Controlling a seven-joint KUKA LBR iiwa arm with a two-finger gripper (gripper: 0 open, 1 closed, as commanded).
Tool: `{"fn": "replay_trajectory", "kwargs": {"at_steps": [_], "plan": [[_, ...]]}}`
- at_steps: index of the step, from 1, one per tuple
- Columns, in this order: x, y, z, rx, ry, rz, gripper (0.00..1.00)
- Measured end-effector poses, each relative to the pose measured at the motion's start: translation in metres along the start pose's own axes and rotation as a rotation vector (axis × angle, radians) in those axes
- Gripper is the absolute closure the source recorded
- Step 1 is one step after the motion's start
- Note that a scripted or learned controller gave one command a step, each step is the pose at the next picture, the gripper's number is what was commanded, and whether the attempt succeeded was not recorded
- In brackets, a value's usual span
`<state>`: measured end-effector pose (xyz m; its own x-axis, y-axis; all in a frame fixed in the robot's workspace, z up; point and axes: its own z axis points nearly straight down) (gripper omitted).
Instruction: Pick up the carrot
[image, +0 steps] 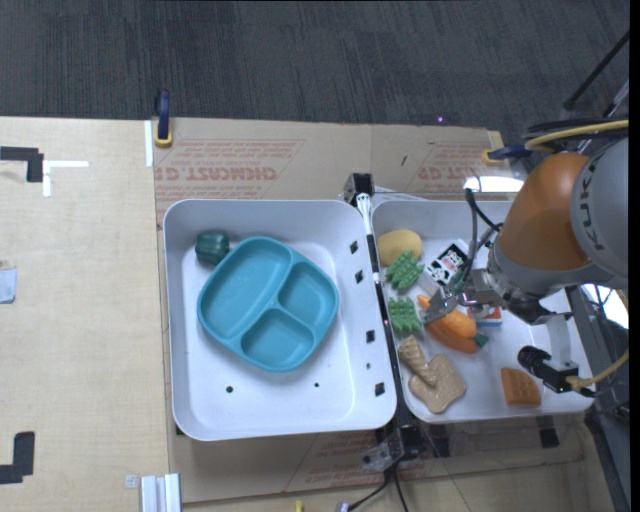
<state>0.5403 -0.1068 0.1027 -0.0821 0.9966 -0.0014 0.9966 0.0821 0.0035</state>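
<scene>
The carrot (458, 329) is orange with a small green tip and lies flat in the middle of the right bin (486, 402). My gripper (441, 306) hangs low over the carrot's upper left end, at or just above it. The wrist and the orange band of the arm (545, 225) cover the area right behind it. Part of the carrot's top edge is hidden under the gripper.
Around the carrot lie a yellow lump (400, 243), two green pieces (404, 270) (404, 316), a black-and-white carton (448, 264), tan bread pieces (432, 377) and an orange wedge (520, 386). The left bin (190, 400) holds a teal divided plate (268, 302) and a dark green item (211, 246).
</scene>
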Motion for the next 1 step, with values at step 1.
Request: {"fn": "replay_trajectory", "kwargs": {"at_steps": [1], "plan": [[-0.0022, 0.0025, -0.0118, -0.006, -0.003, 0.007, 1.0]]}}
